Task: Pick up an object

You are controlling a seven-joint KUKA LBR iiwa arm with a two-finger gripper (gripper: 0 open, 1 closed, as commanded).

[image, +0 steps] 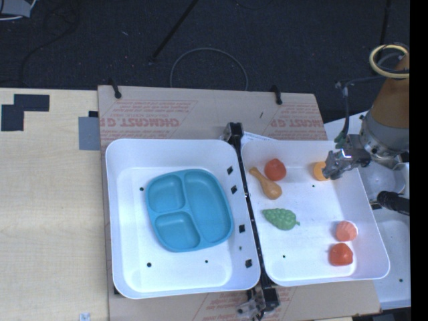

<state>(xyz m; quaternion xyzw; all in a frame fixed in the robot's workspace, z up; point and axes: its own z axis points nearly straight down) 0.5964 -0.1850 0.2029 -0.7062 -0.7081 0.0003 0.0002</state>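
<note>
The right bin (304,273) holds several toy foods. A red tomato (275,169) lies near its back, with a tan wooden spoon (266,183) just in front of it. A green grape bunch (280,218) sits mid-bin. A pale orange piece (346,231) and a red piece (340,254) lie at the front right. A small orange fruit (319,171) rests at the back right, partly hidden by my gripper (334,166), which hangs right beside it. The fingers are too small and dark to read.
The left bin (127,273) holds a blue divided plate (188,209). A black divider rail (244,206) runs between the bins. The arm's grey body (388,122) stands over the right bin's back right corner. Cardboard lies behind both bins.
</note>
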